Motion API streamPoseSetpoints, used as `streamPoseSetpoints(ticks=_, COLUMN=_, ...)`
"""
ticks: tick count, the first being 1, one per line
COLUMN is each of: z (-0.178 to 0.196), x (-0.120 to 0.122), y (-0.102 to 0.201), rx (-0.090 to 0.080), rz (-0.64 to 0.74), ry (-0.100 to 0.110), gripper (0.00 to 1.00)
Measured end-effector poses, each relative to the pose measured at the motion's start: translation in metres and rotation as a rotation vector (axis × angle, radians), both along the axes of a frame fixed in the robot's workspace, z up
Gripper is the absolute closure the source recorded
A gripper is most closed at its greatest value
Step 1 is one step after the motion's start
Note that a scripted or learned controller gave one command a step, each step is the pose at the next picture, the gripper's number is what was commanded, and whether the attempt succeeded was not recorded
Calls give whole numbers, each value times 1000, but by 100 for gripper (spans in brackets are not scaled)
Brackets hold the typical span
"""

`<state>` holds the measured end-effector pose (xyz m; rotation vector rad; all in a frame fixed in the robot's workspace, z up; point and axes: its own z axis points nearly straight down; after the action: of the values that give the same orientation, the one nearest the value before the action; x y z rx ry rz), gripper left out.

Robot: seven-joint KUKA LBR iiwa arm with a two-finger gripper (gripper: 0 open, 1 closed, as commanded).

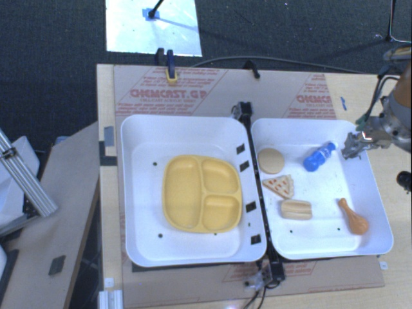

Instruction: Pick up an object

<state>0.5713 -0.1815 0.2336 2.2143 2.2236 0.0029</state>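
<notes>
The right bin point(380, 240) holds several small items: a blue bottle point(318, 156) at the back, a round tan cookie point(271, 160), a wedge-shaped pizza slice point(279, 186), a pale bread roll point(296, 209) and an orange drumstick point(353, 217) at the front right. My gripper point(353, 146) hangs over the bin's back right rim, just right of the blue bottle and apart from it. Nothing shows between its fingers.
The left bin point(138, 140) holds a yellow divided plate point(202, 193). A black clipped divider point(252, 185) runs between the two bins. Printed cardboard point(193, 89) lies under the bins. An aluminium rail point(26, 179) juts in at the left.
</notes>
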Motion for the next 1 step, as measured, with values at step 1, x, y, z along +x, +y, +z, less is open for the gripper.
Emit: streamPoseSetpoints(ticks=1, z=8, x=15, y=47, rx=2, rz=5, ry=0, gripper=100)
